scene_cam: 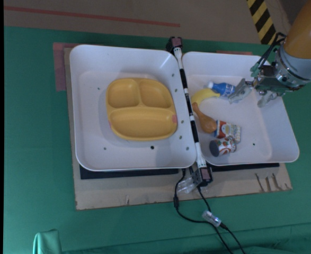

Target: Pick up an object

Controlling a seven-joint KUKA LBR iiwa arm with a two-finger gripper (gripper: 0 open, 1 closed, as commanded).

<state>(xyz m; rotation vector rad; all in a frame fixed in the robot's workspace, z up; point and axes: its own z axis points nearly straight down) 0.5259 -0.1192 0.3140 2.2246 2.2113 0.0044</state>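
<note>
1. Claw (254, 90) sits over the upper right of the right bin (274, 134), fingers spread, nothing between them.
2. I see no pick done yet.
3. Candidates cluster at that bin's left: blue bottle (222, 88) just beside the claw, yellow banana (203, 96), orange piece (205, 120), printed packet (229, 129), small can (221, 146).
4. Left bin (89, 97) holds a yellow divided plate (140, 109).
5. Left to do: descend, close, lift. Bottle looks the closest target.

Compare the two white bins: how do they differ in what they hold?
The left bin holds one yellow divided plate; the right bin holds several small items, among them a banana and a can. The gripper hangs over the right bin, not the left. Both are shallow and white.
</note>
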